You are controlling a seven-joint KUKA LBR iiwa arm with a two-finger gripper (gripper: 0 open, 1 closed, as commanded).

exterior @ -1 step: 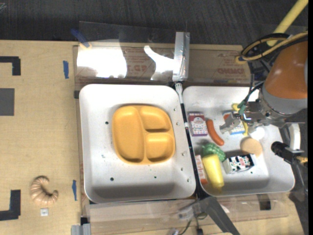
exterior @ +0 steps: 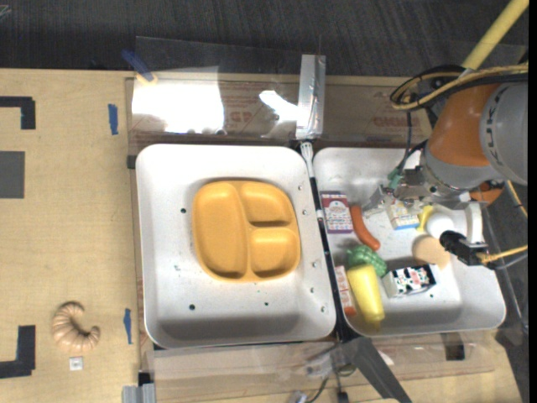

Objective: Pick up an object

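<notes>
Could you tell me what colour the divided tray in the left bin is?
Yellow-orange; the tray shows plainly in the camera view.

Overhead slanted view (both bins (exterior: 159, 225))

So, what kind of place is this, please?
Probably a robotics lab test bench, not a kitchen. A grey and orange robot arm reaches over two white bins, toy food such as a plastic corn cob lies in the right one, and blue tape marks sit on the cardboard-covered bench.
</notes>
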